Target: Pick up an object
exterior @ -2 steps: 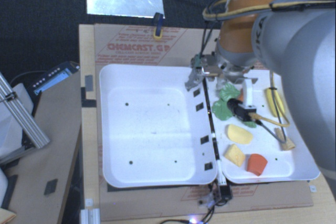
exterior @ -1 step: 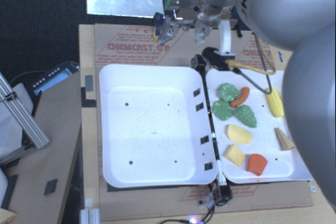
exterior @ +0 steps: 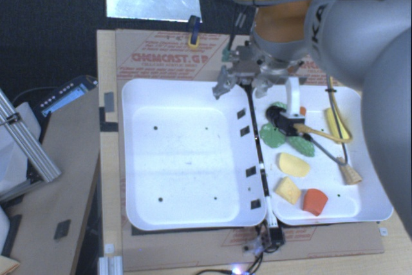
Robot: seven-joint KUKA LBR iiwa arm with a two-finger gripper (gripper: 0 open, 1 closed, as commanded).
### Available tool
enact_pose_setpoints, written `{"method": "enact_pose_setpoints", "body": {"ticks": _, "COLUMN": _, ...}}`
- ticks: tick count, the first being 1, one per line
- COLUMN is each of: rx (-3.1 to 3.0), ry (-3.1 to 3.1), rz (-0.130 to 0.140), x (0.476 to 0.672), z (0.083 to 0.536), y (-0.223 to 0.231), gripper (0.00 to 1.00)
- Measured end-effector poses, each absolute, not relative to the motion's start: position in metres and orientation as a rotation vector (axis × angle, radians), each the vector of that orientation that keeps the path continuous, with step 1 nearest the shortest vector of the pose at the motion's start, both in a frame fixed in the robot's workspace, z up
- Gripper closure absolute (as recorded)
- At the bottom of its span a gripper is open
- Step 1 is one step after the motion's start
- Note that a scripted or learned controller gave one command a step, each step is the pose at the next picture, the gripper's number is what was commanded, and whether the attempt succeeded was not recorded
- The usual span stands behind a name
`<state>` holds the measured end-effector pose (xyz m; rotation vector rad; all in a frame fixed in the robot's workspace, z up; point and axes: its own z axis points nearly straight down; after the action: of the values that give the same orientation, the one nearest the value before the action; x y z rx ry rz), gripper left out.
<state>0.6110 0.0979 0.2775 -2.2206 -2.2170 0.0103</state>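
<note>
The hand (exterior: 241, 87) hangs over the far end of the seam where the two white bins meet. Its two grey fingers (exterior: 221, 88) stand apart, open, with nothing between them. Above it the orange band and the thick grey arm (exterior: 360, 22) come in from the right and cover the far right corner of the scene.

Every loose object lies in the right bin (exterior: 376, 206), none of them touching the hand. Nearest, just right of the seam, is a cluster of green leaf-shaped pieces (exterior: 273, 136), and one more green piece (exterior: 279, 106) lies just beyond them. Nearer the camera sits a pale yellow oval piece (exterior: 293, 165), then a yellow wedge (exterior: 289, 190), and beside the wedge a red-orange lump (exterior: 315, 201) near the front rim. Towards the right wall lies a long yellow curved piece (exterior: 338, 124). A small brush (exterior: 347, 173) lies at a slant in front of it, its thin handle running back towards the green pieces.

The left bin (exterior: 183, 158) shows its bare white floor with a few small dark dots. Both bins rest on a cardboard sheet (exterior: 168, 56) with red print, laid on the surface. A blue and yellow clamp (exterior: 193, 34) grips the sheet's far edge.
</note>
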Motion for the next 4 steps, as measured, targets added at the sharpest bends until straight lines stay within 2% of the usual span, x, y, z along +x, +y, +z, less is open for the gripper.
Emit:
{"method": "enact_pose_setpoints", "body": {"ticks": 1, "rx": -2.231, "ry": -2.208, "rz": 0.016, "x": 0.608, "z": 0.178, "y": -0.015, "gripper": 0.00}}
{"method": "enact_pose_setpoints", "body": {"ticks": 2, "rx": -2.207, "ry": -2.234, "rz": -0.006, "x": 0.608, "z": 0.185, "y": 0.083, "gripper": 0.00}}
{"method": "enact_pose_setpoints", "body": {"ticks": 3, "rx": -2.201, "ry": -2.233, "rz": -0.001, "x": 0.625, "z": 0.080, "y": 0.203, "gripper": 0.00}}
{"method": "enact_pose_setpoints", "body": {"ticks": 4, "rx": -2.216, "ry": -2.226, "rz": -0.004, "x": 0.628, "z": 0.097, "y": 0.195, "gripper": 1.00}}
